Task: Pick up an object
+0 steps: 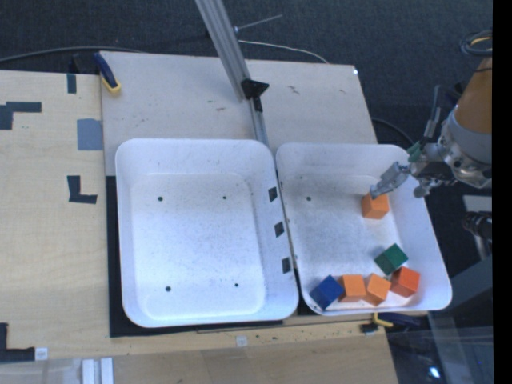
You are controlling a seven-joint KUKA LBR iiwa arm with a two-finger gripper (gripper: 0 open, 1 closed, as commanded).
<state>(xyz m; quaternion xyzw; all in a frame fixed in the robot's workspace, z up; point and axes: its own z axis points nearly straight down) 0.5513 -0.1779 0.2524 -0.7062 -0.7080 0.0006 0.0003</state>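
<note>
Starting left: the left bin (136, 238) sits on the desk (48, 214). Next, the right bin (320, 166) has an orange cube (374, 206) with the end effector (390, 181) right above it, touching or not, can't tell, nor how open it is. Blue, orange and green blocks (368, 282) crowd the near corner.

I see open floor across the right bin (320, 238) centre and left. Blocking: a lone orange cube (374, 206) under the gripper (387, 182), and five cubes (370, 282) crowding the near right corner.
</note>
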